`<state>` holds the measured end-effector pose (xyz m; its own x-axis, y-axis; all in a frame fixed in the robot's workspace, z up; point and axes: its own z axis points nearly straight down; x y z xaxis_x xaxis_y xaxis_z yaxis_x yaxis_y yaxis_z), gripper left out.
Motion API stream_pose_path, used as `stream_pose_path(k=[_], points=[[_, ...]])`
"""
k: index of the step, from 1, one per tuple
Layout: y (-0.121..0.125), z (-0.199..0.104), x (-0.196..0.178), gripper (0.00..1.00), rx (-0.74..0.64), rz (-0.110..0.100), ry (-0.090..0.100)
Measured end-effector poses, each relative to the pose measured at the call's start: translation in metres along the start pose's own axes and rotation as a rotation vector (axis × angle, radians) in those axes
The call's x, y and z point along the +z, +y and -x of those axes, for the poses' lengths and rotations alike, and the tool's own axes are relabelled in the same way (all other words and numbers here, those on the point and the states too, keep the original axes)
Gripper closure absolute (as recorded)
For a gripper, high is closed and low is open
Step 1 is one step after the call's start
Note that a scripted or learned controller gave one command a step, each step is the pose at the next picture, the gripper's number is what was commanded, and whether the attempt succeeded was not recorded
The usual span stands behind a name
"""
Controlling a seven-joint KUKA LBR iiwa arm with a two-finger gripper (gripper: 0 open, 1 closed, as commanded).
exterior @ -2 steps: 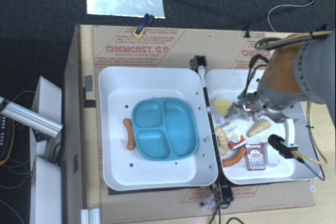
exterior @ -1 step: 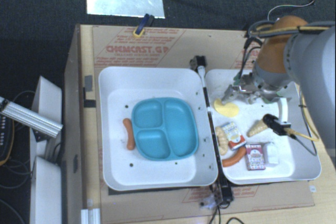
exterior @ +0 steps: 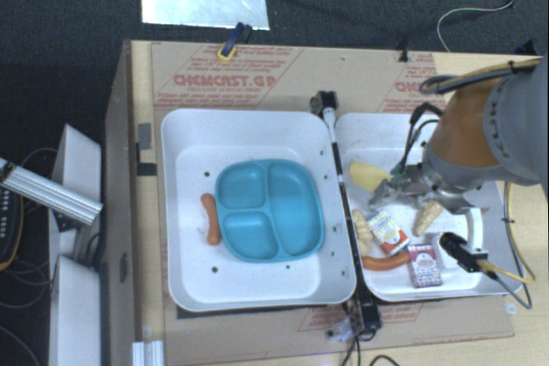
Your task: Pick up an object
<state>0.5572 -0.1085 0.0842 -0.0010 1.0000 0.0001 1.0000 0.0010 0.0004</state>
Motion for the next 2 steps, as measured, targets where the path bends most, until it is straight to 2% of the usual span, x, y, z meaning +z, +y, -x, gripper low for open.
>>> stream_pose_path(k=[1,2], points=[[0.057,-0.005,-0.001,0.00,-0.002,0.003,0.000],[-0.005,0.024,0.000,0.00,0.001,0.000,-0.001]])
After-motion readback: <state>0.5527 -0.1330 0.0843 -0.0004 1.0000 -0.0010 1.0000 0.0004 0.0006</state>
